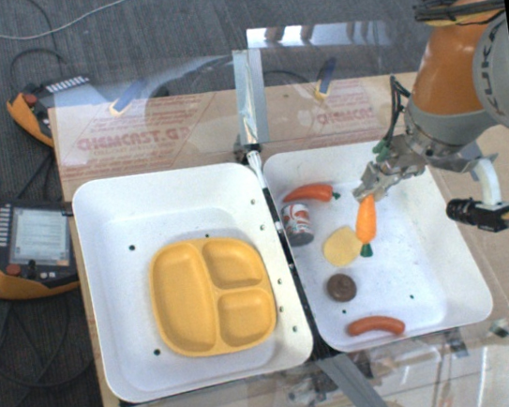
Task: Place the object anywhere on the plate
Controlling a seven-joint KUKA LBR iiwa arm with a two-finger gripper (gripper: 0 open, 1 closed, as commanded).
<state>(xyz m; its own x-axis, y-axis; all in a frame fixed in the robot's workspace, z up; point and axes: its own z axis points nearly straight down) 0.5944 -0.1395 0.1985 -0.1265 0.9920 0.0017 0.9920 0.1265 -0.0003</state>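
A yellow divided plate (213,294) lies in the left bin (104,211). In the right bin (436,275), the gripper (367,191) hangs over the upper middle, pointing down and to the left. An orange carrot (365,219) hangs upright just below it, green end down. The carrot's top end sits between the fingertips, so the gripper is shut on it. The plate is well to the left, across the wall between the bins.
The right bin also holds a red sausage (307,194), a small can (297,223), a pale yellow round piece (341,246), a brown disc (341,287) and another sausage (375,326). A teach pendant (29,246) lies left of the bench.
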